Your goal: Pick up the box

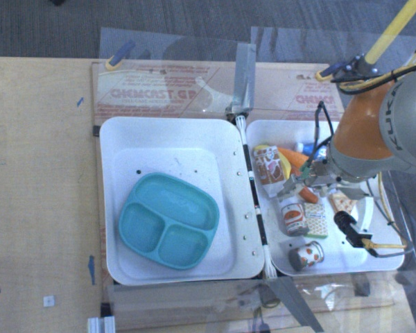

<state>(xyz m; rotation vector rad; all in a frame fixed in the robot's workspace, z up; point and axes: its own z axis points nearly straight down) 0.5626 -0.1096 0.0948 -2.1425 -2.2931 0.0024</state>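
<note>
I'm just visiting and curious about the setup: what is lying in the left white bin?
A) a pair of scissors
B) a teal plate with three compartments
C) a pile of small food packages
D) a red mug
B: a teal divided plate lies alone in the left bin, while the small packages and cans are all in the right bin, where the arm is reaching.

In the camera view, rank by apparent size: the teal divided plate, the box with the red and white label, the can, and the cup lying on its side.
1. Teal divided plate, by far largest.
2. Box.
3. Can and cup look about alike; no ranking between them.
</note>
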